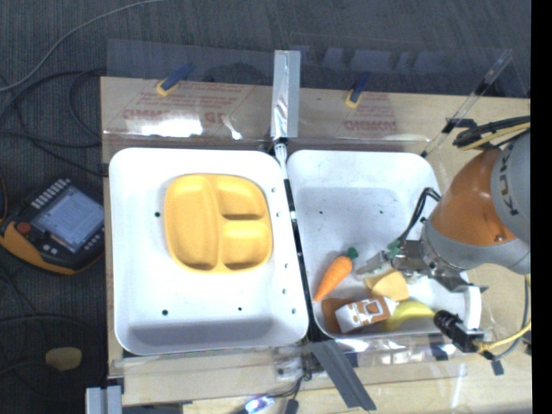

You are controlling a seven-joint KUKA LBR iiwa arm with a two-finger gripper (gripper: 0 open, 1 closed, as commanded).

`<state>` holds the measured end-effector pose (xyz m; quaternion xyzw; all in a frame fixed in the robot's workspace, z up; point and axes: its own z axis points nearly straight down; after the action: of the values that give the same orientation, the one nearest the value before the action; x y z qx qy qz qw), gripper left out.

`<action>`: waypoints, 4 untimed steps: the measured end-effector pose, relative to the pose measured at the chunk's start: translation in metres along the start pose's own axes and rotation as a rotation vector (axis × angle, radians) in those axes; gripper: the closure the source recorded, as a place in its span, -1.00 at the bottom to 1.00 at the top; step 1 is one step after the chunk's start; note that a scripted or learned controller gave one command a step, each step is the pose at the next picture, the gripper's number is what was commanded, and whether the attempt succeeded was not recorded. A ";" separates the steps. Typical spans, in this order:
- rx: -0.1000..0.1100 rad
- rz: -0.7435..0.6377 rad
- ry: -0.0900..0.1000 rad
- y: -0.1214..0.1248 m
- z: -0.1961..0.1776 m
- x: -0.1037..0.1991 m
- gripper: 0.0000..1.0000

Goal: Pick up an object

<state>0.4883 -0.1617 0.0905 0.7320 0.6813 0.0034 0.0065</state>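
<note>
The right bin [362,188] holds several objects in its near right corner. An orange carrot [335,276] with a green top lies tilted near the bin's left wall. A pale yellow wedge [390,285] sits beside it. In front of these lie a white and brown bottle [365,314] and a yellow banana [414,310]. My gripper [404,260] hangs low over the right bin, just above the yellow wedge and to the right of the carrot's green top. The grey arm with its orange band [470,201] reaches in from the right.
The left bin [138,309] holds a yellow divided plate [217,221]. A metal divider [286,102] stands between the bins at the back. A handheld controller [53,222] lies on the floor at the left. Cables run by the arm at the right edge.
</note>
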 end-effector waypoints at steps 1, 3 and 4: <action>-0.003 0.000 0.001 0.001 -0.010 0.000 1.00; 0.004 -0.028 -0.001 0.061 0.001 0.020 -1.00; 0.008 -0.137 0.017 0.112 0.001 -0.040 -1.00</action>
<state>0.5973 -0.2095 0.0915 0.6835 0.7300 0.0067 -0.0019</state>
